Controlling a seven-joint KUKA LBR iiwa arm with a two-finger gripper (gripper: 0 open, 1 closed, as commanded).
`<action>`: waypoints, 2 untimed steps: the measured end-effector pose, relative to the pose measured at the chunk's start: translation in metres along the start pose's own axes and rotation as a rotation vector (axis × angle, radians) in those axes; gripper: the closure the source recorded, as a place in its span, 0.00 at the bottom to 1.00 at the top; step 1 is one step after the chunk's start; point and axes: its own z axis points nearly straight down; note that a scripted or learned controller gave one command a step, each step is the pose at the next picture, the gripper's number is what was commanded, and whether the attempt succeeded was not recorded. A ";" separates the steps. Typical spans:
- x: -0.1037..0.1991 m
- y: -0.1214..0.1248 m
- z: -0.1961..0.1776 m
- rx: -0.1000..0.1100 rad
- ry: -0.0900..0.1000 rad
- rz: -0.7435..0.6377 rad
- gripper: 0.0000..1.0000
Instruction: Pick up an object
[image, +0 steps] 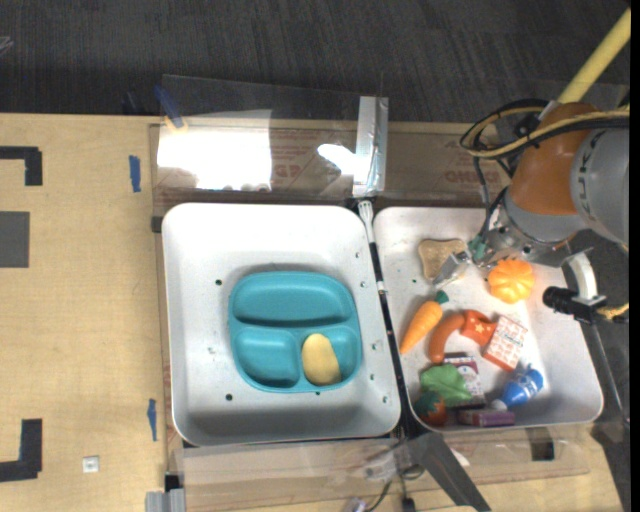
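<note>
The right bin (585, 400) holds a jumble of toy food. A beige bread-like piece (438, 256) lies at its back, with an orange pumpkin (511, 281) to its right. My gripper (470, 258) hangs low between these two, at the right edge of the beige piece. Nothing can be seen lifted in it. Nearer the front lie a carrot (420, 325), an orange-red piece (448, 336), a red and white box (506, 341), a green item (447, 382), a blue item (523, 385) and a purple item (487, 418).
The left bin (190, 300) carries a teal divided tray (290, 310) with a yellow potato-like object (320, 358) in its front right compartment. A clear plastic panel (260, 150) stands behind the bins. Cables (500, 125) loop above the wrist.
</note>
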 end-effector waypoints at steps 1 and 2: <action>-0.001 0.003 -0.014 -0.008 -0.004 0.000 1.00; -0.002 0.004 -0.025 -0.013 -0.007 0.000 1.00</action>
